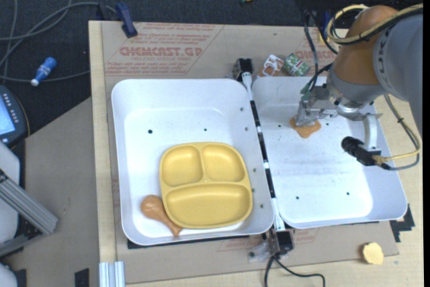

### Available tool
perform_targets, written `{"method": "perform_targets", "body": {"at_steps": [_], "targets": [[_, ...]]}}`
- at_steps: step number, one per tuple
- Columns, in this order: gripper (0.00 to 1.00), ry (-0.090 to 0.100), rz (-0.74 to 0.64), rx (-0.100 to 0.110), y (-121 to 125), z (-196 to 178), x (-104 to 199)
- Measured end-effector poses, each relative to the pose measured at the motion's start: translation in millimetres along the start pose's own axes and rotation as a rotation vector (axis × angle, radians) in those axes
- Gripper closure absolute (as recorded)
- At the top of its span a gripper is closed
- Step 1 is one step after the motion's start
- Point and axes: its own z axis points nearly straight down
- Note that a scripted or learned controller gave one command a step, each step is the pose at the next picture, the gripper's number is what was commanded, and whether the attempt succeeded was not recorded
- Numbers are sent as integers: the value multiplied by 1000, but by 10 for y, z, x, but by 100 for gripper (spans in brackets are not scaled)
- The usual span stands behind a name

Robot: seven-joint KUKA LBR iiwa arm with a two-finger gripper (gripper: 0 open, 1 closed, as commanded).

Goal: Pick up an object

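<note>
In the left white bin point(127, 111) a yellow three-compartment plastic plate point(204, 184) lies beside an orange drumstick-shaped toy point(158, 210). In the right white bin point(336, 205), a small flat orange piece point(308, 128) lies directly under the claw point(310, 113), touching its tips; its grip cannot be told.

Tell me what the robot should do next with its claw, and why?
Probably close and lift gently. The claw sits low in the right bin, right on top of the small orange piece. I can't see a grip on it yet.
</note>
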Motion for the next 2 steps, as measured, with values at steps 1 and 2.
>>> {"method": "perform_targets", "body": {"at_steps": [1,2], "targets": [[100,4,4,11,-600,-227,-143],[0,4,1,9,-578,-213,-129]]}}
